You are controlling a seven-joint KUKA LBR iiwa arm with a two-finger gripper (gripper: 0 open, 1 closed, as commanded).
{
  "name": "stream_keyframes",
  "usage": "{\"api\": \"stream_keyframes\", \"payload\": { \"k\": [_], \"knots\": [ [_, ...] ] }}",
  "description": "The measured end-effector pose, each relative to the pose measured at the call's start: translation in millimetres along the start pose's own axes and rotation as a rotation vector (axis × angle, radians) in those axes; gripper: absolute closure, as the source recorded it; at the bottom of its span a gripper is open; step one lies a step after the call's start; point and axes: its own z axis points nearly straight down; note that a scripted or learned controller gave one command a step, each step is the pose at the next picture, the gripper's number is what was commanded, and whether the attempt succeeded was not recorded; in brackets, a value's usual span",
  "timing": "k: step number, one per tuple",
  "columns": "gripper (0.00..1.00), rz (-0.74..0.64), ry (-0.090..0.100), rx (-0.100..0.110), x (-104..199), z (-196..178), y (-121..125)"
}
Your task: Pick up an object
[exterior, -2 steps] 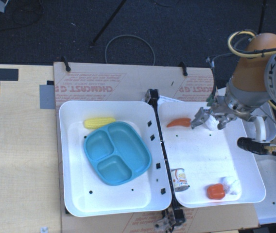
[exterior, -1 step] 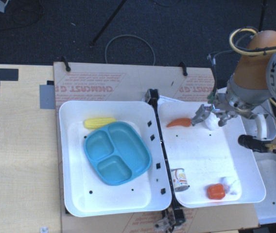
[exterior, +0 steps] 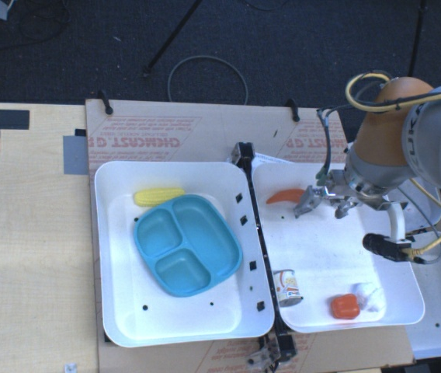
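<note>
My gripper hangs over the far part of the right bin, its two fingers spread open with nothing between them. An orange carrot-like piece lies just left of the left finger. A small can lies on its side near the bin's front left. A red-orange lump rests at the front right, next to a pale whitish object. In the left bin, a yellow corn cob lies beside a blue divided plate.
A black divider separates the two bins. The arm's orange band and cables rise at the right. A black fitting juts over the right bin's right side. Cardboard lies under both bins.
</note>
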Motion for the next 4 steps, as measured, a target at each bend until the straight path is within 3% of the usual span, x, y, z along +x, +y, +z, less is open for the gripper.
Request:
{"api": "stream_keyframes", "payload": {
  "k": [1, 2, 4],
  "knots": [
    [0.00, 0.000, 0.000, -0.002, 2, 54, 0],
    [1.00, 0.003, -0.001, -0.004, 0, 41, 0],
    [1.00, 0.008, -0.002, -0.010, -13, -61, -3]
  ]
}}
